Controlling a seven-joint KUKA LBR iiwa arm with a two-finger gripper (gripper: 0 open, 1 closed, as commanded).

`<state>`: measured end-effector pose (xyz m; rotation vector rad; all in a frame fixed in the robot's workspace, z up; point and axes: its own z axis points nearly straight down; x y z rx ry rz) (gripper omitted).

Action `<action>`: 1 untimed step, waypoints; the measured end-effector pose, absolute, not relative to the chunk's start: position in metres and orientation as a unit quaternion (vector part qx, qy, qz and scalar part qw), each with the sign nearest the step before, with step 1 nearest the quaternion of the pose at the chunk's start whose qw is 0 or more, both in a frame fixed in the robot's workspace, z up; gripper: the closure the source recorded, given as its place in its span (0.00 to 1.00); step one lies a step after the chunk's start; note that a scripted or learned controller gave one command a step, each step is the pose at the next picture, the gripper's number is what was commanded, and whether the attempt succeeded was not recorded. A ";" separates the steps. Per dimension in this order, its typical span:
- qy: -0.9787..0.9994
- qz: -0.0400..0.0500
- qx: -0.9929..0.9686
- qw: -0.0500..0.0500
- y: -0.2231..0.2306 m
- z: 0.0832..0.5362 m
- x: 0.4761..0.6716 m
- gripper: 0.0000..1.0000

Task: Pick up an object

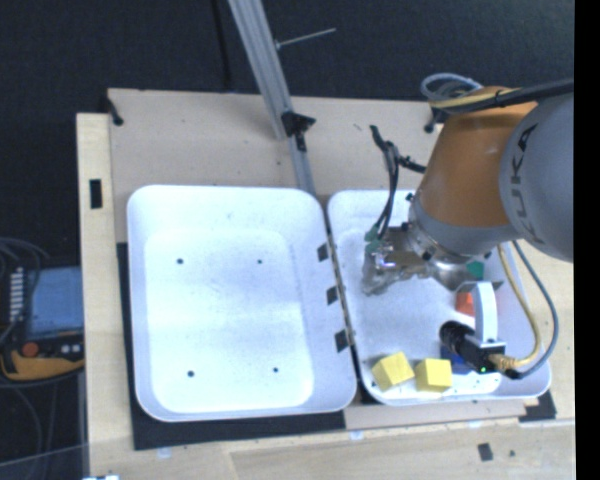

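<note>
My gripper (383, 271) hangs low over the left part of the right bin (355, 213), close to the wall shared with the other bin. Nothing can be seen between it and the bin floor. Two yellow blocks (392, 371) (434, 373) lie side by side at the bin's front edge, well in front of the gripper. An orange-red object (465, 302) lies to the gripper's right, partly hidden by the wrist. A small green object (475, 268) peeks out from under the arm.
The left bin (220, 298) sits next to the right one, and black clips (332, 293) line the divide between them. A slanted metal post (270, 78) rises behind the bins. The arm's bulk covers the right bin's far right part.
</note>
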<state>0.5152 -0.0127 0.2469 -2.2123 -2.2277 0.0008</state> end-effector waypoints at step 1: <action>-0.710 -0.001 -0.704 0.001 0.037 0.252 0.509 1.00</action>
